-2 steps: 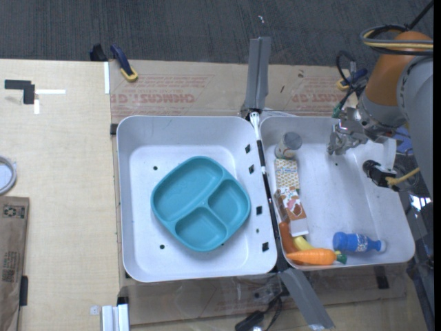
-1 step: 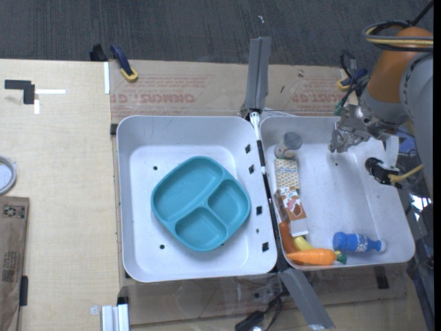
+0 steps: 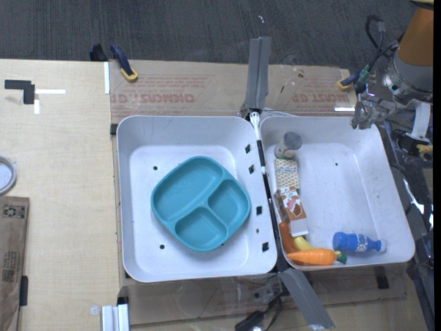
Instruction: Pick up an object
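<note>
The arm [image 3: 417,40] is cut off by the top right corner, above the right bin [image 3: 386,185]. A yellow item [image 3: 301,243], perhaps a banana, is partly hidden behind the orange carrot [image 3: 313,257] at that bin's near wall.

The table [image 3: 55,157] has a pale wooden top. Two shallow white bins sit on it side by side, their inner rims touching: the left bin [image 3: 131,185] and the right bin [image 3: 386,185]. A sheet of printed cardboard [image 3: 179,92] lies under their far edges, held by a blue-and-yellow clamp [image 3: 122,63] at its left corner. Near the left edge lie a roll of tape [image 3: 5,176], a brown paper bag [image 3: 14,243], and black [image 3: 21,88] and white tape marks [image 3: 49,92].
</note>
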Action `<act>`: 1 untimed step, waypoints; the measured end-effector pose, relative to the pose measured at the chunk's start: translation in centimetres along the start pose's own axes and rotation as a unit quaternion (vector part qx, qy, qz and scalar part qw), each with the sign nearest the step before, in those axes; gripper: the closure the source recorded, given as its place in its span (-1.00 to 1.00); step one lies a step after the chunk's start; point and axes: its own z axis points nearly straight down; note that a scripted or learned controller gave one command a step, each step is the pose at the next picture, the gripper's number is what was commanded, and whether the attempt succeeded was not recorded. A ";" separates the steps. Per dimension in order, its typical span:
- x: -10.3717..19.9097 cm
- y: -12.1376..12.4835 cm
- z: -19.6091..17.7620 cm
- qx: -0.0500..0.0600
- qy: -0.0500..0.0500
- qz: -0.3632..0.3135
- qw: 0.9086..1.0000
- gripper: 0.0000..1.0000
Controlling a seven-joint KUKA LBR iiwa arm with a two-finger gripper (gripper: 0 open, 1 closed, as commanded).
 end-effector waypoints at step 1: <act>0.0 -0.1 0.2 0.002 0.000 0.000 1.000 -1.00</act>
